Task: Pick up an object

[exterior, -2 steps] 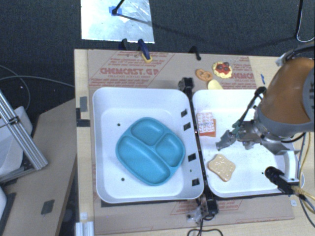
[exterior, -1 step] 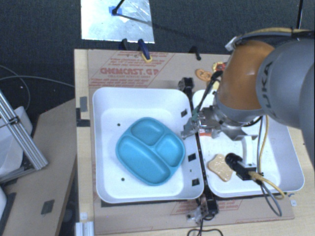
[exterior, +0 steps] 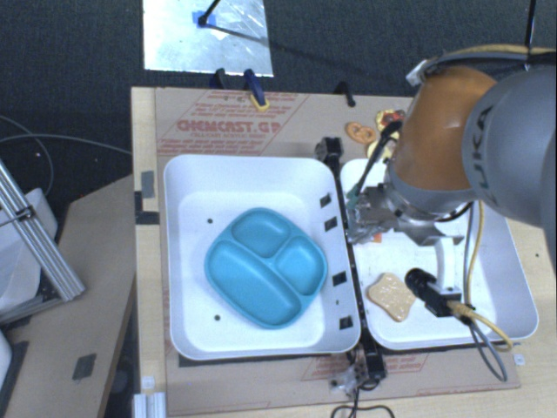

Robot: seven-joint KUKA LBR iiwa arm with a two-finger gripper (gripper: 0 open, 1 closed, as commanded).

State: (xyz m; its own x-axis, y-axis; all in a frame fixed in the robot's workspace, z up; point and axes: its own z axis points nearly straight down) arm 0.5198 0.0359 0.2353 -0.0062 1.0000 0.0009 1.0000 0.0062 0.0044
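The arm (exterior: 452, 138) is reaching in from the right of the plate (exterior: 265, 268) and is hanging low over the right bin (exterior: 515, 307). Its orange band is covering much of that bin's far half. The gripper (exterior: 372, 219) is sitting just right of the plate, past the wall that is dividing the two bins. It is hovering at the right bin's left edge. The wrist is hiding its tip, so I cannot tell whether it is spread or pressed together, and nothing is showing in its grasp.

The toast (exterior: 392, 296), a tan flat piece, is lying on the right bin's floor. It is to the right of the plate's near end, nearer the camera than the gripper and apart from it.

The plate, blue with three compartments, is lying flat in the middle of the left bin (exterior: 187, 233), turned at a slant to the walls. Black clips (exterior: 332, 225) are sitting along the wall just right of the plate.

Beyond the plate to the far right, a small orange pretzel (exterior: 359, 131) is lying on the cardboard (exterior: 226, 124) outside the bins. Straight beyond the plate, a blue clamp (exterior: 255, 90) is gripping the cardboard's far edge.
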